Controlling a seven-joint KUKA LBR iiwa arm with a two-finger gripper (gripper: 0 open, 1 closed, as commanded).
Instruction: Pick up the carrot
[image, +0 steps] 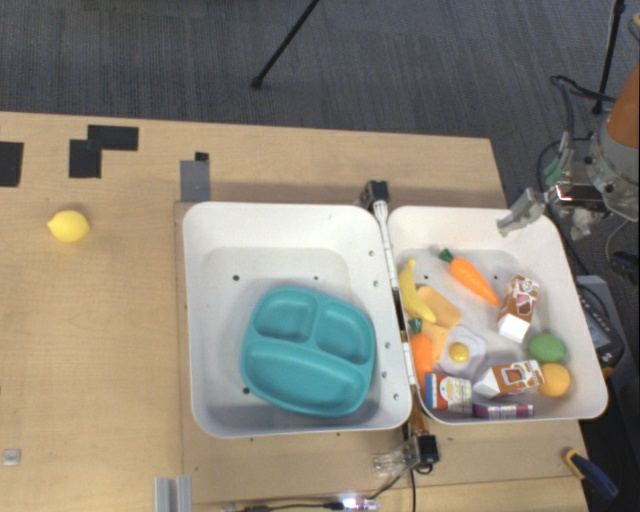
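Bench (100, 330) carries two white bins: left bin (215, 300) has a teal divided tray (305, 350), right bin (565, 290) is crowded with toy food. Arm (615, 150) sits at the right edge above the right bin's far corner, gripper (522, 212) hanging just over the rim; can't tell how it's set. Carrot (470, 280) lies flat in the right bin's upper middle, beside a banana (412, 292), apart from the gripper. Task looks barely begun: reach, grasp and lift all remain. A lemon (68, 226) sits on the bench far left.
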